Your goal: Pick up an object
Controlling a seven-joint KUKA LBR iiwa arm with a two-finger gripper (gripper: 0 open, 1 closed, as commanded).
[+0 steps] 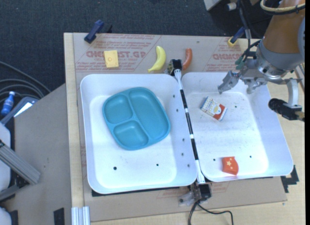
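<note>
Far left, beyond the bench: coiled black cables (19,81) on dark carpet. On the cardboard strip behind the bins, from the left: blue clamp (93,31) at the corner, yellow square tile (111,59), toy banana (158,59), orange sausage-shaped piece (187,58). In the left bin (92,136): a blue divided plate (135,117) with three compartments, lying flat near the middle. Between the bins, a dark seam with clips. In the right bin (271,141): a small white-and-red carton (213,108) lying tilted toward the rear centre, and an orange-red block (230,165) near the front edge, well apart from the carton. Above the right bin's rear right: gripper (240,83), fingers spread wide, nothing between them, left fingertip just up and right of the carton without touching. Behind it, grey wrist and orange band of the arm (286,30), entering from the upper right.
</note>
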